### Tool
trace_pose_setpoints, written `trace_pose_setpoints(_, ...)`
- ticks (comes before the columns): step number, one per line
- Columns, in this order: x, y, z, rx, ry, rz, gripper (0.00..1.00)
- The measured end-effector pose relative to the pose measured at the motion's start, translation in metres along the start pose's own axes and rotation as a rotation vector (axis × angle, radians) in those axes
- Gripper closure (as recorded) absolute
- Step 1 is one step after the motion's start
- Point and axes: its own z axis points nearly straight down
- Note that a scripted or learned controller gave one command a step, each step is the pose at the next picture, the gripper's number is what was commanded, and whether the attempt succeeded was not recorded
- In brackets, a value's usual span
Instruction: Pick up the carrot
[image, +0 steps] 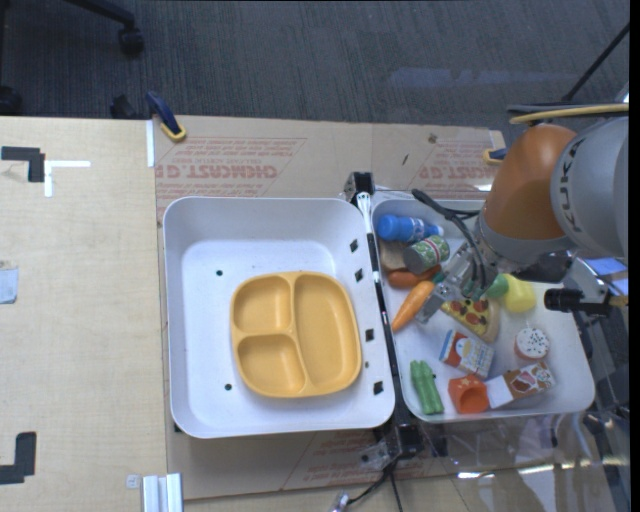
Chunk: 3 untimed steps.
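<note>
Overhead view of both bins. The carrot (413, 304) lies aslant in the right bin (570, 395), along its left wall, its upper end just beside the gripper (447, 291). Risk: crowding. A can (428, 250) and a slice of pizza (470, 315) lie close to the gripper (a blue bottle (404, 229) lies further back), so a descent slightly off line may nudge a neighbour or pinch the carrot's tip and let it slip. Whether the tool is spread or clenched cannot be told; the wrist hides part of the bin.
</note>
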Motion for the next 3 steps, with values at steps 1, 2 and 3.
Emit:
trace_pose_setpoints(1, -0.005, -0.004, -0.011, 0.004, -0.012, 0.0, 1.0)
trace_pose_setpoints(2, -0.005, -0.004, -0.011, 0.005, -0.012, 0.0, 0.0)
trace_pose_setpoints(3, 0.001, -0.001, 0.0, 0.001, 0.001, 0.266, 0.0)
